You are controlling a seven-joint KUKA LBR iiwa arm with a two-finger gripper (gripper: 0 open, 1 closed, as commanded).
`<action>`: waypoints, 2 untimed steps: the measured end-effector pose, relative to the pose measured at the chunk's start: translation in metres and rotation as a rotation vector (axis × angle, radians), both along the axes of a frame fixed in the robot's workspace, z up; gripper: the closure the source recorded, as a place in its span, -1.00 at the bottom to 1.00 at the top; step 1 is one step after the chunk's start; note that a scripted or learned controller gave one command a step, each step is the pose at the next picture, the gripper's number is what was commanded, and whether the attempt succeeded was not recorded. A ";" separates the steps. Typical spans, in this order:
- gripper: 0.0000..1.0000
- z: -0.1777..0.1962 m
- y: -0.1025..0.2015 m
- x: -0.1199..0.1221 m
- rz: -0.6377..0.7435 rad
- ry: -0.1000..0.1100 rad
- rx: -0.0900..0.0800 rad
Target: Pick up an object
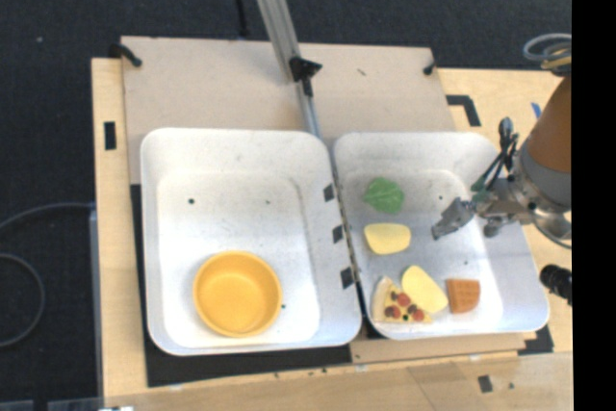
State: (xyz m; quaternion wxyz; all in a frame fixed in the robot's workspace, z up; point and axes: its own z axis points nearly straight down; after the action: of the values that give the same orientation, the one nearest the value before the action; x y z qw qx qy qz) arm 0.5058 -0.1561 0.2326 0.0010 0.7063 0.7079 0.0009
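Note:
In the right bin (500,303) lie a green leafy piece (384,195), a pale yellow oval piece (387,238), a yellow wedge (423,289), a small slice with red dots (397,304) and an orange-brown block (463,295). My gripper (450,220) hangs over the middle of this bin, to the right of the pale yellow oval and apart from it. I see nothing held between its fingers.
A yellow bowl (237,293) sits in the left bin (164,207) near its front. A metal pole (274,10) slants up from the divide between the bins. The arm with its orange band (551,135) fills the right side.

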 end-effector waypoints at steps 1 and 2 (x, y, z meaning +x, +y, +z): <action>-1.00 0.000 0.000 0.000 -0.002 0.000 0.000; -1.00 -0.054 -0.001 0.010 -0.003 0.006 -0.001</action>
State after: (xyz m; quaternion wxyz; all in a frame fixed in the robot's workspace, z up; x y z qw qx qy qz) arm 0.5157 -0.1574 0.1784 -0.0009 0.7073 0.7069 -0.0014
